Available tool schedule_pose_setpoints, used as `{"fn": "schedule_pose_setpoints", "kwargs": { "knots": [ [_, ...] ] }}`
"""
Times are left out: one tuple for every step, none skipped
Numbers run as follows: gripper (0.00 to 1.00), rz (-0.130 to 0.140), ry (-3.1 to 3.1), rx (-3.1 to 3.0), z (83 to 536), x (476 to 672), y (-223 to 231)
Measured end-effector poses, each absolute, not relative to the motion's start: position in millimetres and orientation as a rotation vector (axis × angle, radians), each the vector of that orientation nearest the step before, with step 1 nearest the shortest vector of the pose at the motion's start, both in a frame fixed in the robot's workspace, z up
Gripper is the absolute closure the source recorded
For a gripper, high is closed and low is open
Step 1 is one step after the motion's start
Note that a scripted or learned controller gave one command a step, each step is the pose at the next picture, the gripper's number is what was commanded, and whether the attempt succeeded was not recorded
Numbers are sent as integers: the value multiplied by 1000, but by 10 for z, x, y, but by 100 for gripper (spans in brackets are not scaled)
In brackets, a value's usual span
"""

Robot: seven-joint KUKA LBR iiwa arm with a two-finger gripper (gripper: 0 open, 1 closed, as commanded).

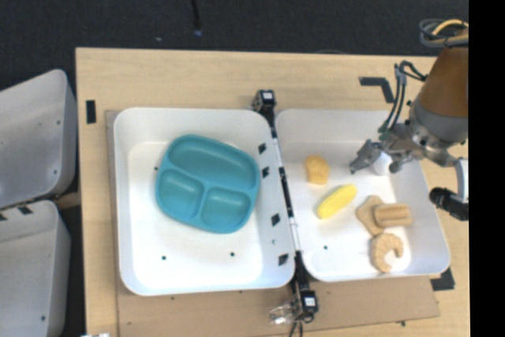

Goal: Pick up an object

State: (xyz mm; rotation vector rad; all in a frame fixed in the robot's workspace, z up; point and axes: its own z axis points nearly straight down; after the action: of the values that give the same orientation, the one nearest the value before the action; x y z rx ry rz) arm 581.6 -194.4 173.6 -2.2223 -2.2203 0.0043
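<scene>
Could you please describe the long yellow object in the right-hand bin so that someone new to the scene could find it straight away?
Start at the right bin, the one without the teal divided plate. Near its middle lies the yellow piece, tilted, between a small orange-yellow block above it and the tan wooden pieces to its right. It is the only bright lemon-yellow, elongated item there.

The arm [446, 95] is cut off at the right, so most of it lies out of sight. The pincer [380, 157] is too small and blurred to tell how its tips stand. Two grey shapes [31, 193] run off the left edge, their nature unclear.
</scene>
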Motion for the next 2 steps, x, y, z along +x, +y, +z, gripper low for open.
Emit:
{"fn": "schedule_pose_setpoints", "kwargs": {
  "knots": [
    [0,4,-2216,-2225,1184,5752,-1872],
    [0,3,-2214,-2230,1001,5752,-1885]
  ]
}}
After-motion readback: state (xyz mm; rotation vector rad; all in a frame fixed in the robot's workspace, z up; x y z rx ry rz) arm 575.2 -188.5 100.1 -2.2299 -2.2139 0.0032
